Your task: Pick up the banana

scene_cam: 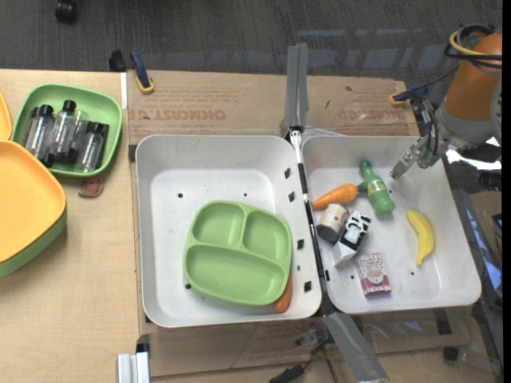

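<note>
1. An orange piece (283, 300) peeks from under the green divided plate (239, 252); most of it is covered, so what it is can't be told.
2. The stacked orange plates (28, 206) run off the left edge.
3. The arm (475, 78) is cut by the right edge.
4. The hand (411, 162) is too small and blurred to read its fingers.
5. The small packet (373, 274) carries print too fine to read.
6. The vials (64, 136) in the green tray blur together.

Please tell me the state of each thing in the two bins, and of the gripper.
banana: lying flat in right bin, not held
green bottle: lying on its side
carrot: lying beside the bottle
green plate: right side up in left bin
gripper: above right bin, holding nothing
</note>
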`<action>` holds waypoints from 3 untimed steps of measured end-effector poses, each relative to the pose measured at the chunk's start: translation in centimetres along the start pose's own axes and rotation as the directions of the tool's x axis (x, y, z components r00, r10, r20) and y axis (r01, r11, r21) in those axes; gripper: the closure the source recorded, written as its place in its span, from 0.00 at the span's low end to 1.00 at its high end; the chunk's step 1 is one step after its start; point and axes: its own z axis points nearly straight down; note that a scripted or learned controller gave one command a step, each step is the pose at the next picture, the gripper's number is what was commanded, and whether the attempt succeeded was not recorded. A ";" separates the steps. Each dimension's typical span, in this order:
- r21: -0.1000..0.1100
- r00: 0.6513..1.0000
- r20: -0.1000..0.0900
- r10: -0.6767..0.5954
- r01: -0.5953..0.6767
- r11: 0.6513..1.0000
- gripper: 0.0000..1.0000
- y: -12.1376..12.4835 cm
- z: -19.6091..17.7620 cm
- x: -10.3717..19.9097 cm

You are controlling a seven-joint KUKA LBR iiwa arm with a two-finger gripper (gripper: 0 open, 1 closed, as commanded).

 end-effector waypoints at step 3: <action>0.002 0.998 -0.002 -0.061 0.061 0.998 1.00 -2.6 0.7 1.9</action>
